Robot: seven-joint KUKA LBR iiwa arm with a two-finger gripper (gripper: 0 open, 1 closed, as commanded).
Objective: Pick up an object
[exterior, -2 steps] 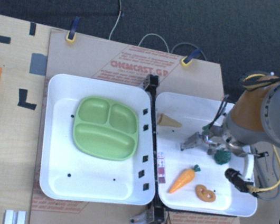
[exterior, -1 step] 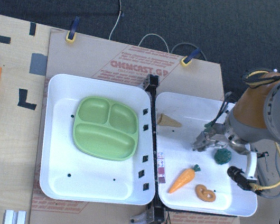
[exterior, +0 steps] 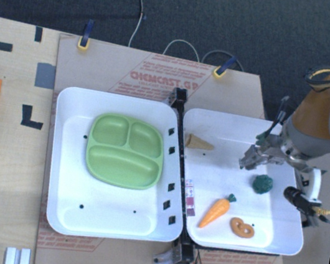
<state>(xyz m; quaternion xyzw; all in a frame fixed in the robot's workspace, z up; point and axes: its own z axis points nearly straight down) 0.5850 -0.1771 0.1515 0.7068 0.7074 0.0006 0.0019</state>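
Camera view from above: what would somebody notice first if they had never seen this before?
Probably the big green tray, lying in the middle of the left bin. Next, the little toy foods in the right bin: an orange carrot and a pretzel near the front, a dark green ball, and a tan wedge by the divider. The gripper hangs over that bin, just left of the ball.

Two white bins [exterior: 54, 203]. One green divided plate [exterior: 125, 151]. One carrot [exterior: 215, 211], one pretzel [exterior: 241, 228], one dark green lump [exterior: 262, 184], one tan wedge [exterior: 199, 143], possibly a cone. Two clamps [exterior: 84, 41].
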